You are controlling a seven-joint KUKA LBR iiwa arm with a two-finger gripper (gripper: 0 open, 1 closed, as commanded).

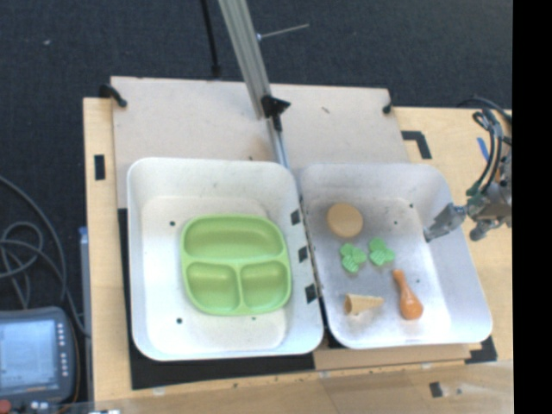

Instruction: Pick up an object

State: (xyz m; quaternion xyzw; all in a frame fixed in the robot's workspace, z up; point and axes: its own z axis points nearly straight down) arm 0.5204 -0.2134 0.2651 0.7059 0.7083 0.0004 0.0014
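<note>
The right bin (448,317) holds a round tan bun (345,220), two small green pieces (351,258) (381,252), an orange carrot-like piece (406,296) and a tan cone (362,304). My gripper (450,219) hangs over the right bin's right rim, at the view's right side, partly cut off. It is well to the right of the bun and above the orange piece, touching none of them. Nothing shows in its grasp.
The left bin (155,231) bears a green divided plate (235,263). A metal pole (246,46) slants down to the seam between the bins. Cables (492,145) hang by the arm at the right. A grey pendant (34,356) lies at the lower left.
</note>
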